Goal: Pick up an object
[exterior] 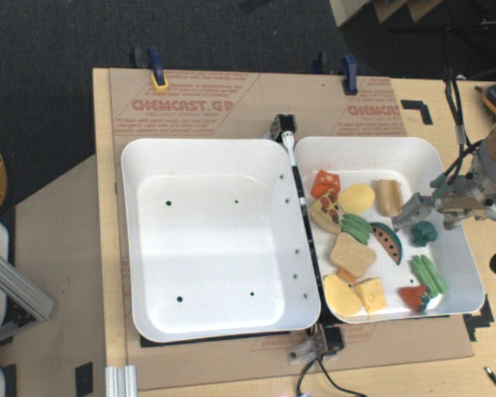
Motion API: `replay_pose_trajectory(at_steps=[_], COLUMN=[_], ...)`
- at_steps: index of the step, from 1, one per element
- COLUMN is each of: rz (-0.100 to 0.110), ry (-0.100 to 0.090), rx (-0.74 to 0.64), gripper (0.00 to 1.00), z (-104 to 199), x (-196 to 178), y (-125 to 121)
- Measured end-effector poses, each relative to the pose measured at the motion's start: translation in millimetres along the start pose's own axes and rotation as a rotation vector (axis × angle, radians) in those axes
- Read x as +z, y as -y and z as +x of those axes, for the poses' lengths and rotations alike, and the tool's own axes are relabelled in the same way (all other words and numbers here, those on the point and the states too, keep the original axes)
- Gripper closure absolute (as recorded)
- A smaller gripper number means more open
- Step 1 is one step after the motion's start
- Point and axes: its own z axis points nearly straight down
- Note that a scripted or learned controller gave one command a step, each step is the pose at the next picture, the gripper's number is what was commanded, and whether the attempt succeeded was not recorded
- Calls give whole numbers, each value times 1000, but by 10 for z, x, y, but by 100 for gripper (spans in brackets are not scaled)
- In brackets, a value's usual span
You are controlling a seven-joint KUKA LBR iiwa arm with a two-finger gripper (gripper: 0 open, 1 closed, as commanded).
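The right bin [455, 259] holds several toy foods: a red piece [325, 182], a yellow lemon [357, 197], a tan bread roll [388, 195], a green cucumber [355, 227], a watermelon slice [387, 242], a slice of toast [352, 256], a cheese wedge [370, 294] and a green bean pod [428, 273]. A small teal object [422, 233] lies near the bin's right side. My gripper [418, 214] hangs over the right part of this bin, just above the teal object and right of the bread roll. No object shows held in it.
The left bin [207, 234] sits beside the right one, with a black divider strip [302, 222] between them. Both rest on a cardboard sheet [231, 98] held by blue clamps [157, 66] at the back. Cables hang at the right by the arm.
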Motion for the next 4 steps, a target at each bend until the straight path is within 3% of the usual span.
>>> replay_pose_trajectory(at_steps=[1,2,3,4], rz=[10,-13,-19,-17], ry=[-3,4,3,2], rx=[0,4,2,2], gripper=[0,0,100,0], z=[32,38,59,62], x=[1168,1726,1603,1615], y=[-187,-391,-405,-398])
